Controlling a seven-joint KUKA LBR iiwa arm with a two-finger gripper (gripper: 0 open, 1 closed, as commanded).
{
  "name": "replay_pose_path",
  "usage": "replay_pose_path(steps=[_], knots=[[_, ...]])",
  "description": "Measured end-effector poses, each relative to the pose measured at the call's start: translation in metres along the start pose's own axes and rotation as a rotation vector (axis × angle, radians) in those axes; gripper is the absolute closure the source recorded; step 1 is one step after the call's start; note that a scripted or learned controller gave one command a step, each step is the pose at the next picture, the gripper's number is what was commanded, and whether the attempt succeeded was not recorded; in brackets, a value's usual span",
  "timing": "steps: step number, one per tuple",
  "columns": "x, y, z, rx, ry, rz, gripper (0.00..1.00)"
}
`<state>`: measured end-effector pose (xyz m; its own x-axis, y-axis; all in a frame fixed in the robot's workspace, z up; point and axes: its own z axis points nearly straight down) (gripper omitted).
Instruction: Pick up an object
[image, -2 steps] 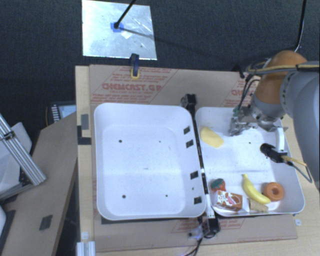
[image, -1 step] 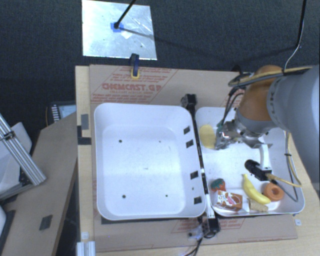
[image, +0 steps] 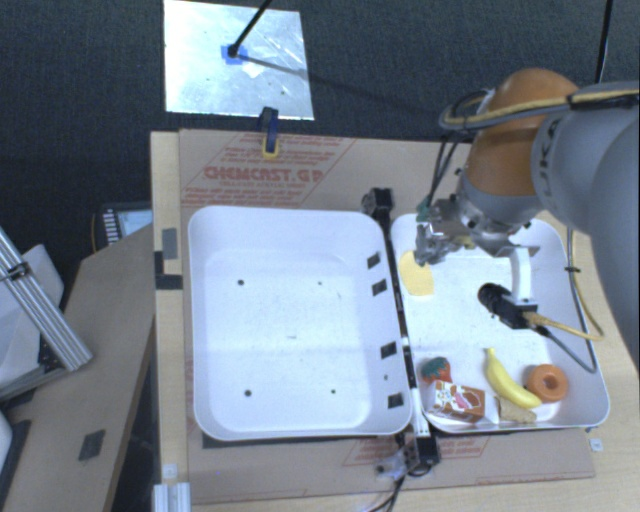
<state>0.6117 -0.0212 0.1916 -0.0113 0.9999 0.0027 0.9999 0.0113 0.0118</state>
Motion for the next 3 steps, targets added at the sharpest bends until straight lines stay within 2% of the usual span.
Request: replay_pose_path(steps=[1,2,3], knots=[[0.067,-0.027,0.007,0.013,0.000,0.000,1.00],[0.139,-0.001,-0.099,-0.002,0.002,-0.002,1.00],[0.204,0.013,-0.011,0.016,-0.001,0.001,1.00]])
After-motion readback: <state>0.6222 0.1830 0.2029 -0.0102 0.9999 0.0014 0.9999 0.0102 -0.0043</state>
